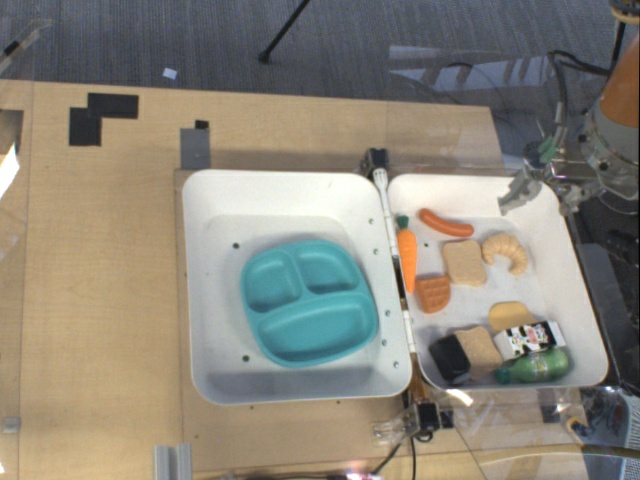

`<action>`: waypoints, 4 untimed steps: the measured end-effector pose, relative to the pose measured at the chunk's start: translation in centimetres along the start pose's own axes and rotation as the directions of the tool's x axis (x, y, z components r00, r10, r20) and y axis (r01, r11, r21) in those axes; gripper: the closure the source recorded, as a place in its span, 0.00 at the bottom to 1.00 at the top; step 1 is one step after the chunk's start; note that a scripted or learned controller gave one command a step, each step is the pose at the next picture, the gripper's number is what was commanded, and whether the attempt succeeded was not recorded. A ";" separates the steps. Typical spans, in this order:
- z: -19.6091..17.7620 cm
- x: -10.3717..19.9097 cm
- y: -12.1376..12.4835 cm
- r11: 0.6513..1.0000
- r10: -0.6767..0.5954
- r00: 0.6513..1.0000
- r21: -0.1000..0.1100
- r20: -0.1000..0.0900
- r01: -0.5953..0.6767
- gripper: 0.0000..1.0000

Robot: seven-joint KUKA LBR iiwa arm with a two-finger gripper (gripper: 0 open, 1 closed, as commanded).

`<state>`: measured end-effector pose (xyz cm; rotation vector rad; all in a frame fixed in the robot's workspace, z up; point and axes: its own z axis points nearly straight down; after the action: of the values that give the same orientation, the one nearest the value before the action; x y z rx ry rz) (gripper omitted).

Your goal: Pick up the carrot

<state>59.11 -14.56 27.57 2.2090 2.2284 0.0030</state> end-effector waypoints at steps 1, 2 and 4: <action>8.8 -1.0 -5.2 0.983 -0.181 0.983 0.004 -0.001 0.181 0.00; 18.6 -0.2 -5.3 0.932 -0.361 0.932 -0.008 0.004 0.361 0.00; 17.2 2.6 -9.7 0.824 -0.566 0.824 -0.013 0.005 0.566 1.00</action>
<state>49.42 -12.06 10.34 1.4442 2.7730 0.0157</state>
